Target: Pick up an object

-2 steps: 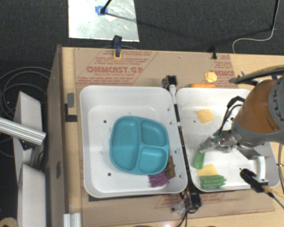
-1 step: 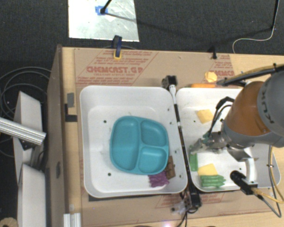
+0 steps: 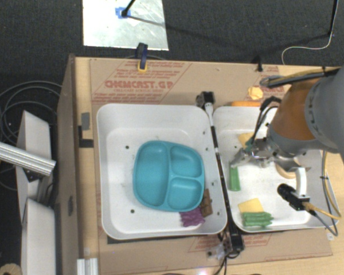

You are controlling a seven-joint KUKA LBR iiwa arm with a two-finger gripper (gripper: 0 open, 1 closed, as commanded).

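My gripper (image 3: 245,154) hangs low over the left part of the right bin (image 3: 315,222), with the grey arm and its orange band (image 3: 292,119) reaching in from the right. Just below its tip a green stick (image 3: 234,179) lies along the bin's left wall. A small yellow piece (image 3: 244,138) sits just above the gripper. Near the bin's front lie a yellow block (image 3: 250,204) and a green ribbed object (image 3: 256,219). I see nothing held in the gripper.
The left bin (image 3: 112,153) holds a teal divided plate (image 3: 167,175), a purple object (image 3: 190,217) and a brown object (image 3: 206,204) at its front right. An orange object (image 3: 245,103) lies at the right bin's far rim. A black divider (image 3: 217,153) separates the bins.
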